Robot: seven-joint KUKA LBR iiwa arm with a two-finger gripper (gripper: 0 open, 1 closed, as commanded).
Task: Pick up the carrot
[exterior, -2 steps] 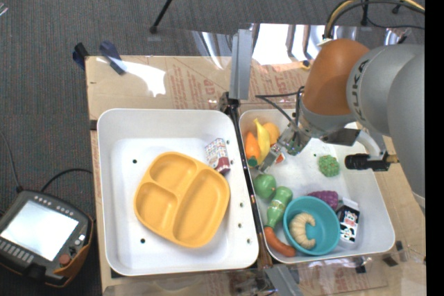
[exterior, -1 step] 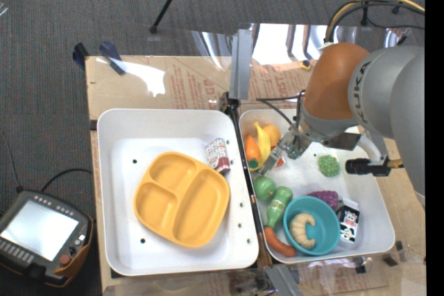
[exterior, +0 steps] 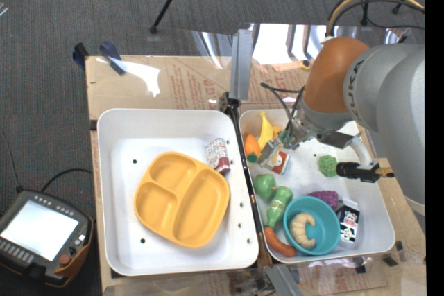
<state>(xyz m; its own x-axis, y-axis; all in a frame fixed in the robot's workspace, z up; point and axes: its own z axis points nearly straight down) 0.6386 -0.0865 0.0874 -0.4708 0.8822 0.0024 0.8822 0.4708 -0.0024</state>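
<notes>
One arm, jaws [exterior: 272, 148] low over the right bin [exterior: 380, 218], just above a small carton [exterior: 279, 161]; grip state: cannot tell. One carrot [exterior: 279, 242] well below the jaws, at the bin's near edge, touching one teal bowl [exterior: 312, 224] with one croissant [exterior: 304, 229] inside. Between jaws and carrot: two green vegetables [exterior: 264, 185]. Just left of the jaws: one orange piece [exterior: 252, 147]; above, one banana [exterior: 266, 125]. Right of the jaws: one broccoli [exterior: 327, 166], one purple piece [exterior: 325, 199], one small box [exterior: 348, 222]. Far left, in the second bin [exterior: 114, 128]: one yellow tray [exterior: 182, 199], one can [exterior: 218, 154].
</notes>
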